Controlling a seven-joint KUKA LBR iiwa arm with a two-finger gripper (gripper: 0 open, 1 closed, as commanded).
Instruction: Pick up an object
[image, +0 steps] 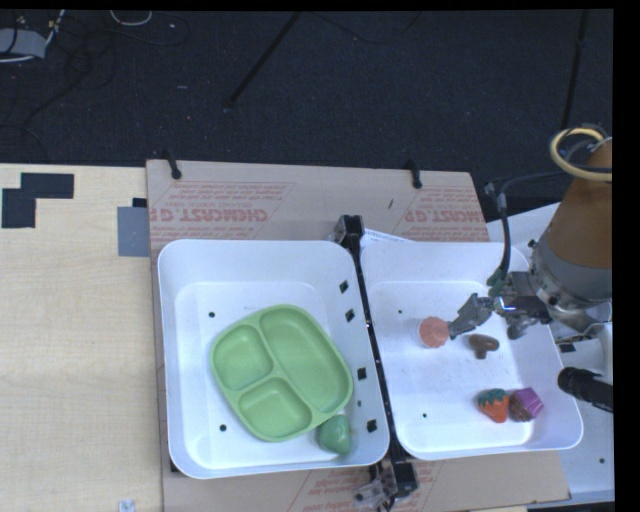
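1. Two shallow white bins are seen side by side on the desk (70, 330): the left bin (190, 270) and the right bin (420, 270).
2. A green divided plate (280, 372) lies in the left bin, with a small green round object (336, 434) touching its lower right edge.
3. In the right bin, a pink round object (433, 332) lies near the middle, a small brown object (484, 345) just to its right, and an orange-red toy (492, 404) beside a purple object (525, 403) near the lower right corner.
4. The arm (585, 235) reaches in from the right, low over the right bin.
5. The pincer (468, 320) is seen just beside the pink round object; whether it is released or clenched cannot be told, and nothing is seen between its fingers.
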